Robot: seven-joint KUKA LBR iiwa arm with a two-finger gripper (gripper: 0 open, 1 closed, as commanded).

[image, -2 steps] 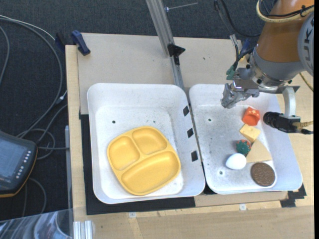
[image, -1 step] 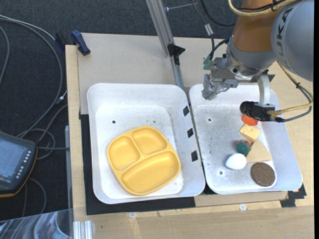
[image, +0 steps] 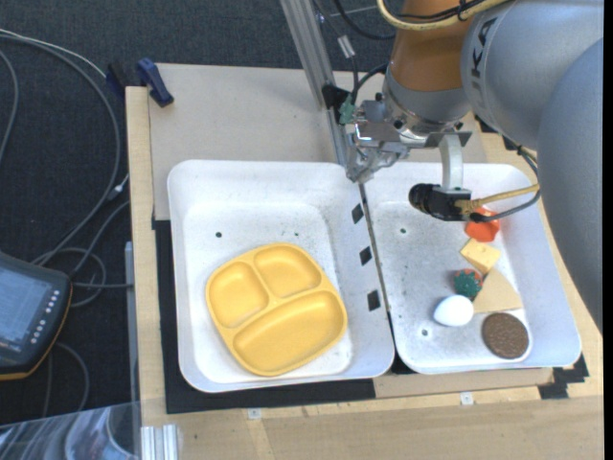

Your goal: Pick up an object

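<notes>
My gripper [image: 360, 164] hangs over the back end of the divider between the two bins, above the rim and apart from every object. The right bin [image: 421, 348] holds several small things along its right side: an orange-red piece [image: 482, 227], a yellow block [image: 480, 255], a small green item [image: 466, 282], a white egg [image: 454, 311], a tan wedge [image: 499, 295] and a brown round disc [image: 505, 334]. A yellow divided plate [image: 276, 307] lies in the left bin [image: 192, 209].
The grey arm and its orange band fill the upper right, above the right bin's back edge. A metal post [image: 311, 36] rises behind the bins. Cables and a handheld pendant [image: 24, 310] lie off the bench to the left.
</notes>
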